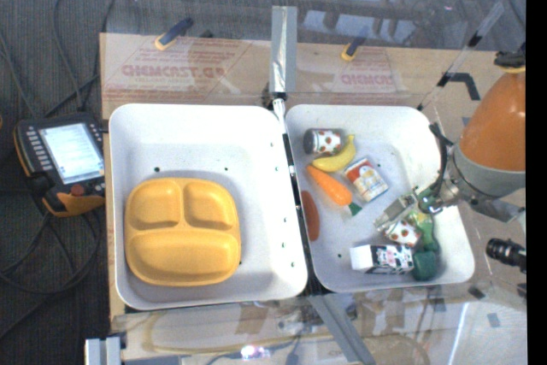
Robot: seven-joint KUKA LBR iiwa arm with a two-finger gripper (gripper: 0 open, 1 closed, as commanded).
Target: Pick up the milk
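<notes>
The milk [377, 258], a small white carton with black cow patches, lies on its side near the 6 o'clock edge of the right bin [402, 120]. A green item [426, 260] touches it at 3 o'clock. The claw [416, 205] hovers just beyond the carton at about 1 o'clock; whether it is wide or narrow I cannot tell. A yellow tray [182, 230] sits in the left bin [137, 128].

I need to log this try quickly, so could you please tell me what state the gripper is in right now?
Gripper: cannot be told; it sits low in the right bin, just above the milk, and no grasp on it can be seen.
</notes>
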